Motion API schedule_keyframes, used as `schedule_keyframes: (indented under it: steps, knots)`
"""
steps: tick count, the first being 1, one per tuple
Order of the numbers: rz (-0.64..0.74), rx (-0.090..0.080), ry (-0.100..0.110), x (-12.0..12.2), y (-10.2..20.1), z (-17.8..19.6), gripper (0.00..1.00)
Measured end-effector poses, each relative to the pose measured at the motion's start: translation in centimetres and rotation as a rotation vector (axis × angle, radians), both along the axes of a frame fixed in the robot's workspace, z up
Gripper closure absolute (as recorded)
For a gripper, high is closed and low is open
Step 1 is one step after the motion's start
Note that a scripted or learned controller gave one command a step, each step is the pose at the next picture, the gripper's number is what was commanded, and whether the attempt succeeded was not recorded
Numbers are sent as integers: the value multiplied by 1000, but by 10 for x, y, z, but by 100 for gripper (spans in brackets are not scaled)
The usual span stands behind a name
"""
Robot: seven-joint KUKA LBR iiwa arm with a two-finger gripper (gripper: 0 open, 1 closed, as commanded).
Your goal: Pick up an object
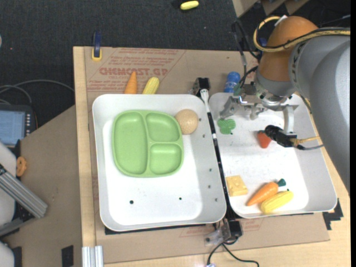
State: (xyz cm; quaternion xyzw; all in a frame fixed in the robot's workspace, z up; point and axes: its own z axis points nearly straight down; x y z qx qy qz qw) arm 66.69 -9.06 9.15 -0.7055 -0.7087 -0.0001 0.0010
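Camera view puts the gripper (233, 108) beside a blurry green object (226, 127), its opening impossible to make out.

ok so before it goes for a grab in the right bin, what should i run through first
1. Claw over the right bin: ok, it hangs above the far left corner.
2. Nearest target stands free: ok, the green piece lies alone just beside the claw.
3. Claw empty: cannot tell from this angle.
4. Carrot and yellow piece separable: not ok, they lie touching at the near edge.
5. Yellow block has room around it: ok, though it sits close to the bin's left wall.
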Motion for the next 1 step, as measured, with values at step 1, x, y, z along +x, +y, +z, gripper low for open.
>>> schedule_keyframes:
  steps: [1]
  knots:
    - [-4, -1, 0, 0, -3, 0, 0]
